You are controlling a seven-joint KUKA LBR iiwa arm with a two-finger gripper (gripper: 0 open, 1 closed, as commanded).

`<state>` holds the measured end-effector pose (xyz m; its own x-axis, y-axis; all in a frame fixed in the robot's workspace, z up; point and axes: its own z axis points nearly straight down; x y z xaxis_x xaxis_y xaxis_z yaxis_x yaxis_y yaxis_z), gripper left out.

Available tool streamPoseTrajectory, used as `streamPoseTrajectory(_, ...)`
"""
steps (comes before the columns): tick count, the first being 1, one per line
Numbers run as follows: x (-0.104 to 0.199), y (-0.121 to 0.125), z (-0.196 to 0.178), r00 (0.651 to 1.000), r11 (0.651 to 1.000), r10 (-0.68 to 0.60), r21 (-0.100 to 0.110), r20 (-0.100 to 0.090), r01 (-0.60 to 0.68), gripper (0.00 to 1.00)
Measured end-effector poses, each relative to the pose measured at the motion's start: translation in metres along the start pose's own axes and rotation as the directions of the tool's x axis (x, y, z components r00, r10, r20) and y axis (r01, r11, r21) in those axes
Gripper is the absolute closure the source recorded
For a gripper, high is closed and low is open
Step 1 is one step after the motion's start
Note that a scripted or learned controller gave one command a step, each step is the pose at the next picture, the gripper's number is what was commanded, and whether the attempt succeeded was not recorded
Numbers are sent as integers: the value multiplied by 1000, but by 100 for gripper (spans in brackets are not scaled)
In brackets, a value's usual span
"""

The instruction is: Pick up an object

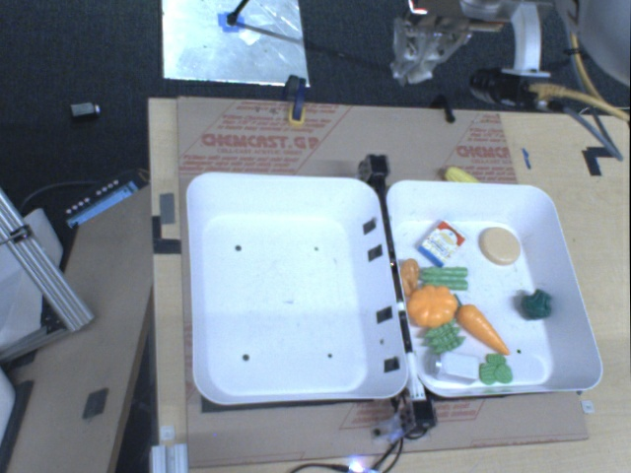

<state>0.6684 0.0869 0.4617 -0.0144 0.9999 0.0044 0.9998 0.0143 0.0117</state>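
The right bin point(562, 254) holds several toy foods. An orange pumpkin point(432, 305) lies near its left wall, with a carrot point(481, 328) to its right and green beans point(444, 277) just behind it. Further back are a small white, red and blue carton point(443, 241) and a tan round disc point(500, 245). A dark green broccoli piece point(535, 304) lies by the right wall. My gripper point(419, 55) hangs high at the top of the camera view, beyond the bins' far edge, with nothing seen in it.
The left bin point(286, 284) sits beside the right one. Green leafy pieces point(496, 370) and a white block point(458, 366) lie at the right bin's front. A yellow banana point(459, 175) lies outside, behind the right bin. A yellow clamp point(296, 111) stands at the board's far edge.
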Motion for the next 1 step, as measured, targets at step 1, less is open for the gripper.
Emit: streamPoseTrajectory(1,-67,-2,52,1000,1000,19,14,7,-19,100)
